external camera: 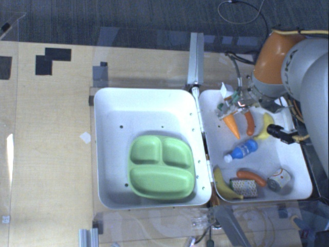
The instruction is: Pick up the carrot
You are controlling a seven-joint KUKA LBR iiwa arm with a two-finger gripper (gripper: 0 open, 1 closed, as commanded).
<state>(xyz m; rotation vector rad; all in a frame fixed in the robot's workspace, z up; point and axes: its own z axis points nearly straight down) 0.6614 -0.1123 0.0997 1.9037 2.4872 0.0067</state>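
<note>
The carrot (232,125) lies in the right bin (205,138), near its far left corner. It is orange, its tip points toward the front, and its green leafy top (224,107) faces the back. My gripper (239,99) hangs just above and to the right of the leafy top, at the end of the grey arm with the orange band (270,55). The carrot rests on the bin floor.
Beside the carrot lie a reddish sausage (250,122) and a yellow banana (265,127). Farther front are a blue bottle (243,150), another banana (224,184), an orange-red piece (252,176), a grey block (244,188) and a small can (280,179). A green divided plate (162,166) sits in the left bin (110,138).
</note>
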